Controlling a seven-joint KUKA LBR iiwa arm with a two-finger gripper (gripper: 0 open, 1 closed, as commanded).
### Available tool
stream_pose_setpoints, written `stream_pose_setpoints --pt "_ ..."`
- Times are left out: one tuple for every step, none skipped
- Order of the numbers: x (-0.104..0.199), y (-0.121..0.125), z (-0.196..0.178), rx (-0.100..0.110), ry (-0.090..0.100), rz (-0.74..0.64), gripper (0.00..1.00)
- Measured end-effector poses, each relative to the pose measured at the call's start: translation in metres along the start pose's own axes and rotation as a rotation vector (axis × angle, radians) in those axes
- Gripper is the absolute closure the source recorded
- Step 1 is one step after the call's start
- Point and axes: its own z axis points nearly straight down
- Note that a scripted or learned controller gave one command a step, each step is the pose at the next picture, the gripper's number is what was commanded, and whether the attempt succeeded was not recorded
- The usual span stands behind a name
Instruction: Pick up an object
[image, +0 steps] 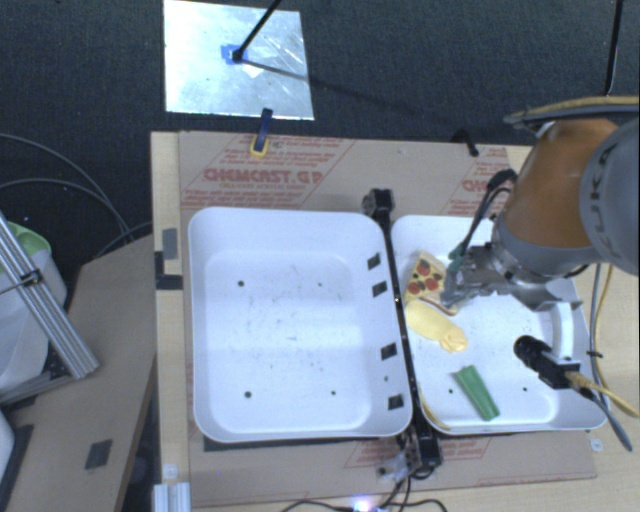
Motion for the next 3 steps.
stream_pose_setpoints --pt "0.078 -0.031 -0.012 0.014 0.003 0.000 1.00" --pt "0.102 -0.028 -0.144 -0.001 0.003 0.004 1.00" --pt "0.102 -0.040 -0.158 0.010 0.000 0.007 1.00"
